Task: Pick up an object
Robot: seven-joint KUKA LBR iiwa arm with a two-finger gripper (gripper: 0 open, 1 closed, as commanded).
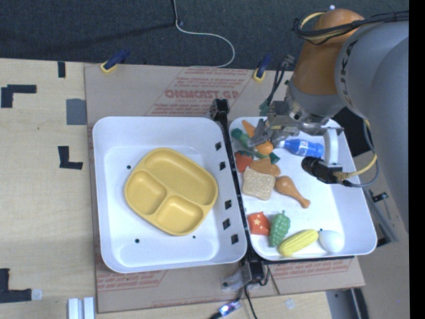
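Yellow plastic makes up the tray (171, 190), which sits in the left bin (106, 138). Right of that tray, the right bin (358, 224) holds toy food: bread (258, 184), drumstick (291, 189), corn (298, 242), egg (331, 240), a blue bottle (303, 147). The gripper (265, 135) hangs over the carrot (250, 129) at this bin's far left corner; whether it grips anything, I cannot tell.
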